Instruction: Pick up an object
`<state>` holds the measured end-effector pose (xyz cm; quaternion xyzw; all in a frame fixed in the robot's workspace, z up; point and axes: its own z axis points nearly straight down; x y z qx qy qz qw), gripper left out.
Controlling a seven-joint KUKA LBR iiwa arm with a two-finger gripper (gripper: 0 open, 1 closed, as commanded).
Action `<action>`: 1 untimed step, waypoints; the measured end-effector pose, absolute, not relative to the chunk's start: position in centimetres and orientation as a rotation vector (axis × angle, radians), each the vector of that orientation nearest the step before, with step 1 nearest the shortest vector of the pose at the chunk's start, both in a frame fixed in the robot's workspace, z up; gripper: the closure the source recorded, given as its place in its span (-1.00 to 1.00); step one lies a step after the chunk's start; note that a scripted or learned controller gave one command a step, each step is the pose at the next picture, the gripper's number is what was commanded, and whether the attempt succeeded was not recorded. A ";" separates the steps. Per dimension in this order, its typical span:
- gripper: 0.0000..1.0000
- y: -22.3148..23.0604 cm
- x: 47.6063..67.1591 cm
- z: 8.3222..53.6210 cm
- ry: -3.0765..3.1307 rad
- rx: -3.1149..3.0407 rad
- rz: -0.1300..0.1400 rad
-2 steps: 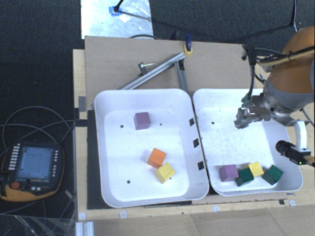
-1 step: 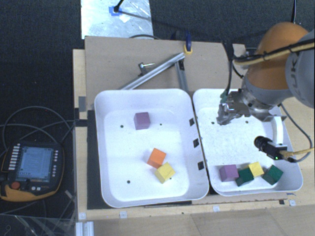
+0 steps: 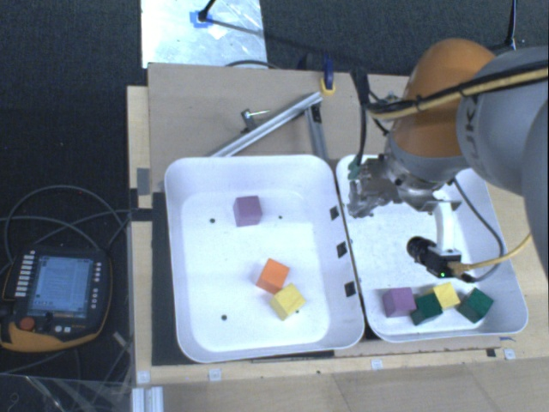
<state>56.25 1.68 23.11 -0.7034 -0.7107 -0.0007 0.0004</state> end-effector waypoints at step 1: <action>1.00 7.1 56.9 22.1 -2.232 -2.209 -0.003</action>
